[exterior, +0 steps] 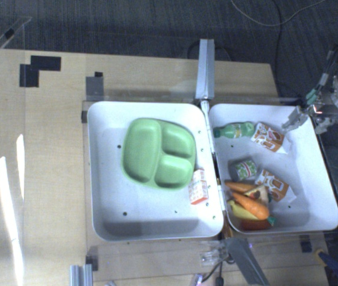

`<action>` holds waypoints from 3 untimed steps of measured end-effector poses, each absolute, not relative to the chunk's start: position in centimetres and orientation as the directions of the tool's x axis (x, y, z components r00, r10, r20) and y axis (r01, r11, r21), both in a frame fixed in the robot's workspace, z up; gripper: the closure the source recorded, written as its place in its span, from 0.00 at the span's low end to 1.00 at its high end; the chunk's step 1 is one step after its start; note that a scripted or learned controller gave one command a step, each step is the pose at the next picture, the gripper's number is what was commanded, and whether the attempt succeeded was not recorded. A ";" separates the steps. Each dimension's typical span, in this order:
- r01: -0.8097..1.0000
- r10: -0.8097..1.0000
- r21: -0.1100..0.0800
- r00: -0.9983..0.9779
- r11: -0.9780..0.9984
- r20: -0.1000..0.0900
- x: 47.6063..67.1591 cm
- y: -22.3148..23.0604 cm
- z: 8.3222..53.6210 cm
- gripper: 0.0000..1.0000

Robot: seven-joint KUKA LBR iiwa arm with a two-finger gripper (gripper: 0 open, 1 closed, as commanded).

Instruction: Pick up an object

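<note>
The grey two-finger gripper [295,119] hovers over the far right corner of the right-hand shallow white bin [318,177], and whether it's open or closed I cannot tell. Just beside it lies a brown-and-white snack packet [268,137], touching a green plastic bottle [235,130]. An orange carrot [251,205] sits near the bin's front edge.

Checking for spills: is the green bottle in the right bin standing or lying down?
Lying down. The green bottle rests on its side along the far wall of the right bin, cap toward the divider.
</note>
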State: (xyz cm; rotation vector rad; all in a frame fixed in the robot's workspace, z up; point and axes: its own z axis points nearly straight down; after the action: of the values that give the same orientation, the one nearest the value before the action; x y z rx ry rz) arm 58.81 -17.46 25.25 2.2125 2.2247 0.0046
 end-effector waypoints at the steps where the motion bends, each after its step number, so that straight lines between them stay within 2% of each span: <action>1: 0.990 0.990 0.005 -0.140 0.140 -0.001 62.4 -15.5 15.3 0.00; 2: 0.980 0.981 0.034 -0.194 0.194 -0.017 64.0 -15.5 11.5 0.00; 3: 0.974 0.974 0.010 -0.224 0.224 -0.005 65.2 -16.6 9.0 0.00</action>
State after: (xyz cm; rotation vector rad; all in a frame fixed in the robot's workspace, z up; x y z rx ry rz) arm 65.18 -16.59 8.96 1.9501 2.4504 0.0076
